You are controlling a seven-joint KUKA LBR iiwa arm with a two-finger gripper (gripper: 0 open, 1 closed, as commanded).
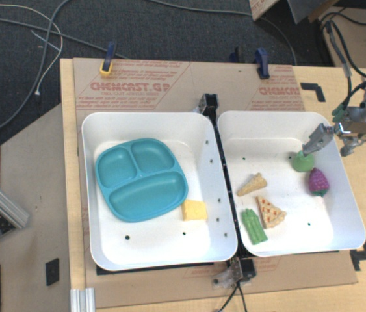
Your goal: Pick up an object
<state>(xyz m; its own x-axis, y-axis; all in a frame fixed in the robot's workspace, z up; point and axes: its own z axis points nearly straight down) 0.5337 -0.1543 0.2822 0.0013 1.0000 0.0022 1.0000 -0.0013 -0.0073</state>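
My gripper hangs over the right bin's far right side. Its fingers stand apart, open, with nothing between them. The left fingertip is right above a small green round object. Beside that lies a purple bunch of grapes. Toward the bin's middle are a tan wedge, a pizza slice and a green pod.
The left bin holds a teal divided plate and a yellow block. A black divider clamp sits between the bins. Two blue clamps hold the cardboard at the back.
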